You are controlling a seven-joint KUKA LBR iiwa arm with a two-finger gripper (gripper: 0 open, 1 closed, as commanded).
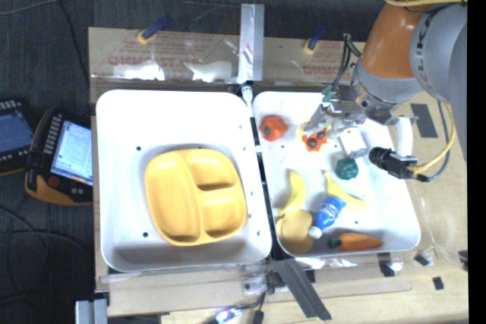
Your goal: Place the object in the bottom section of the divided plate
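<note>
The grey arm (437, 34) enters over the right edge of the tabletop, its orange band (391, 38) uppermost in view, and bends down toward the far right corner. The wrist points leftward and down. The claw (317, 131) hangs low, its fingers apparently slightly parted, though glare makes this uncertain. Cables (425, 163) loop beside the wrist.

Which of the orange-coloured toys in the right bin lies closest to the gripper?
The small orange piece directly under the gripper. The red-orange tomato sits further left by the divider, and the carrot lies far off at the bin's near edge.
</note>
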